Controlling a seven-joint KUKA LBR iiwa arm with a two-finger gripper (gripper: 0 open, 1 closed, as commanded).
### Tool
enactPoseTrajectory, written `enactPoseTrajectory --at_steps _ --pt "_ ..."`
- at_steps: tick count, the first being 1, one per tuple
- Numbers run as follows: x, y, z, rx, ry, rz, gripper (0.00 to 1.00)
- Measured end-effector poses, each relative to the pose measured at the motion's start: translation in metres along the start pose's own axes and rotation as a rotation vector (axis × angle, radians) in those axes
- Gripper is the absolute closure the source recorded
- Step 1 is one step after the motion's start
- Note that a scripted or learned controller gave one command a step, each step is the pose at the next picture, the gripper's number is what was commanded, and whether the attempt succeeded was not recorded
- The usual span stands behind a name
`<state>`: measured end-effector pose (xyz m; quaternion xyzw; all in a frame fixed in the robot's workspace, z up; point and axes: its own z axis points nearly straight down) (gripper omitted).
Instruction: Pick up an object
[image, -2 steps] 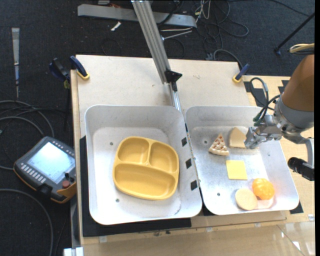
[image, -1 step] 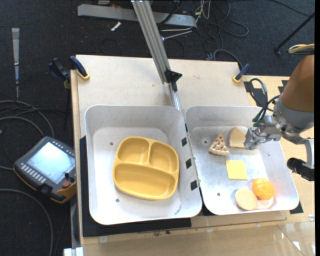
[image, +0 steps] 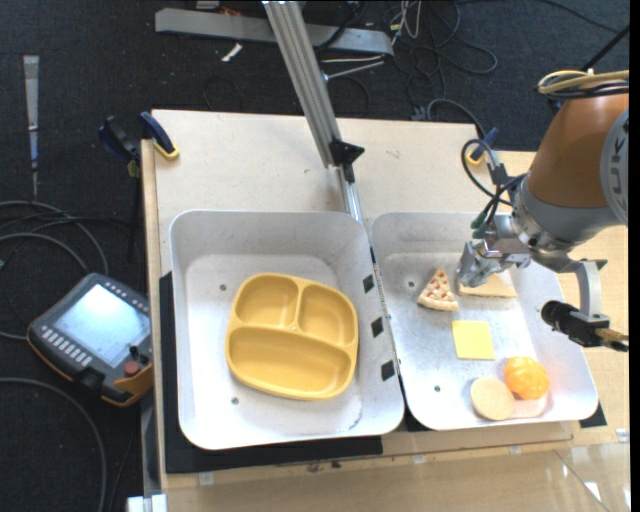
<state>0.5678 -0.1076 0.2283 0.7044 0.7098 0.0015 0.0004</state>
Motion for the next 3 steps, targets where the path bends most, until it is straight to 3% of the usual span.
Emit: enactPoseTrajectory --at_steps 2,3 --pt "0.116 0.034 -0.012 0.001 0.001 -0.001 1.00" --pt "0.167 0.053 0.001 0.002 0.000 0.000 1.00"
